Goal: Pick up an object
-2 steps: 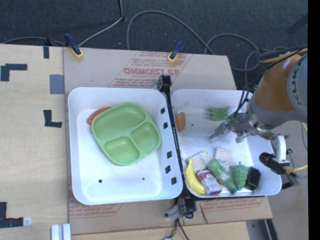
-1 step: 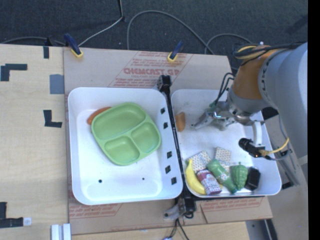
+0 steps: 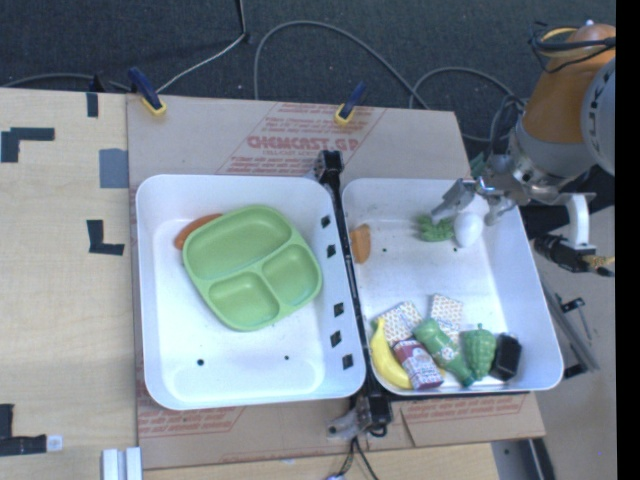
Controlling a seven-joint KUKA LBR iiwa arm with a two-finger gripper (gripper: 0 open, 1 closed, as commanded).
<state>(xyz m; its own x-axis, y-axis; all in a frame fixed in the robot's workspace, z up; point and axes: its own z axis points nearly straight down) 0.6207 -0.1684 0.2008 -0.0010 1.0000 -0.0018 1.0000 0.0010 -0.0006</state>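
Observation:
My gripper (image 3: 457,218) is low over the back of the right bin (image 3: 520,268), with its two fingers spread apart, so it is open. A small green leafy item (image 3: 432,230) lies on the bin floor just left of the grey finger (image 3: 446,204), touching or nearly touching it, not between the fingers. An orange piece (image 3: 360,243) rests against the bin's left wall. At the bin's front lie a banana (image 3: 384,356), two checkered packets (image 3: 400,320), a red can (image 3: 421,364), green toys (image 3: 478,350) and a black block (image 3: 506,356).
The left bin (image 3: 160,298) holds a green divided plate (image 3: 253,265) with an orange thing (image 3: 192,230) partly hidden under its back left edge. A black divider (image 3: 338,268) runs between the bins. Cables trail behind the bench.

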